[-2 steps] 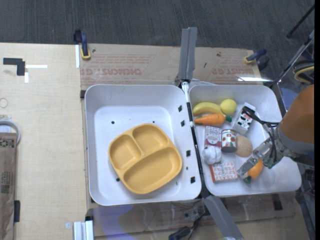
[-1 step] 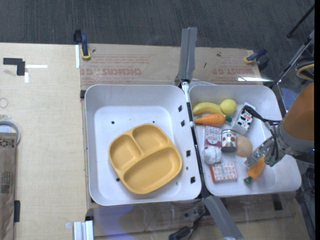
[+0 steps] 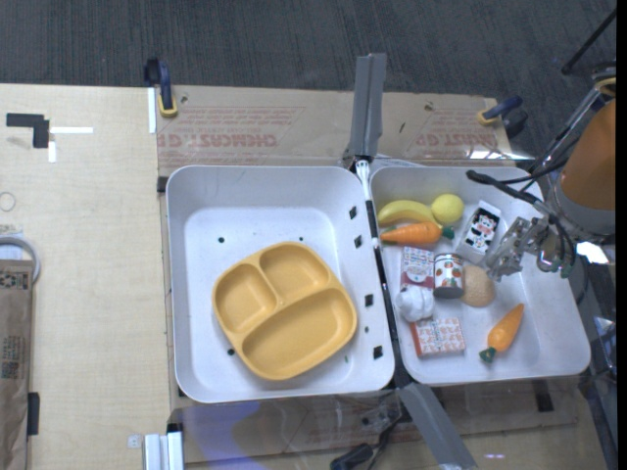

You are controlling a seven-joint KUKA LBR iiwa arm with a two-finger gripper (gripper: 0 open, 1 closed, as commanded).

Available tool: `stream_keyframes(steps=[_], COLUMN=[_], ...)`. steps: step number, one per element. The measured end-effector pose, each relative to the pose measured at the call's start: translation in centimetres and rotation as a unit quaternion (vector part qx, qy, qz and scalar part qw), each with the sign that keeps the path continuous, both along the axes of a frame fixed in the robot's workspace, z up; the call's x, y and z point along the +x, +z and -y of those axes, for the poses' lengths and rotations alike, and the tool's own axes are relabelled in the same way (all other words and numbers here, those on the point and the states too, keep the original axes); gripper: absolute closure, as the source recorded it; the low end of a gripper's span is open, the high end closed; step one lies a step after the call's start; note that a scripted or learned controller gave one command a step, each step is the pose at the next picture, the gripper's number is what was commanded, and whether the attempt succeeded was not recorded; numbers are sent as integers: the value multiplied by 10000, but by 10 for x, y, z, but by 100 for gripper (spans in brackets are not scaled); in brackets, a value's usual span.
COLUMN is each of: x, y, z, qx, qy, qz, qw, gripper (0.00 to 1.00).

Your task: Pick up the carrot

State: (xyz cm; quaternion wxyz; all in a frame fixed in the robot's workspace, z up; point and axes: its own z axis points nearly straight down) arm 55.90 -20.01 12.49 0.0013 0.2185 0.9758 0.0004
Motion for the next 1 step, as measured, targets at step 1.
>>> stream_keyframes(steps=[1], x=[88], y=[67], z=[9], qx=[-8], qy=[887], qz=[19], qw=[9961], gripper=[100])
